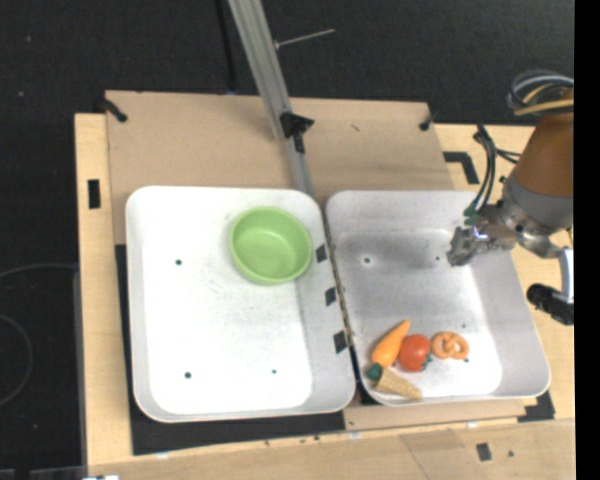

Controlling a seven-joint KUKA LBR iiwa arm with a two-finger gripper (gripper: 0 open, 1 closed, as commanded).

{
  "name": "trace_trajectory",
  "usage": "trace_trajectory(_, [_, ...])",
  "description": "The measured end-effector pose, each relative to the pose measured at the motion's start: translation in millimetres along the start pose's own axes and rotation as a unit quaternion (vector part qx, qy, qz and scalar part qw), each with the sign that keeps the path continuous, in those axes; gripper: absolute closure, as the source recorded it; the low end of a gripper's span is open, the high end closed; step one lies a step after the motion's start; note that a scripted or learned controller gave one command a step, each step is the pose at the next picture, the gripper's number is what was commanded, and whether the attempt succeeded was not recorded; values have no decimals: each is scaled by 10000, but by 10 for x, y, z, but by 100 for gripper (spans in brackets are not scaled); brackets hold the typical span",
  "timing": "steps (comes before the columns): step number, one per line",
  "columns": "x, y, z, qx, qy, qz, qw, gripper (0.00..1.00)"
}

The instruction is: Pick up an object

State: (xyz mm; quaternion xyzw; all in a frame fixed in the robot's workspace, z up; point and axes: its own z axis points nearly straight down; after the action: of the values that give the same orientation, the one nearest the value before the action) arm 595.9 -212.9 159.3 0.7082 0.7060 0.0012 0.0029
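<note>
The surface (200, 148) is a tan board carrying two shallow white bins side by side. The left bin (180, 368) and right bin (400, 228) touch along their inner rims. A grey metal rail (263, 63) slants above the surface.

You had nothing to read here: no text, label, brand, number or sign could be made out on anything on the bench.
</note>
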Motion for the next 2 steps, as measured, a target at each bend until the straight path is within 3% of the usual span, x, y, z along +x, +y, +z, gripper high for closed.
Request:
trace_trajectory(1, [-100,67,-514,-6,-6,-17,10000,100])
trace_trajectory(2, [-113,68,-426,31,1,-19,10000,100])
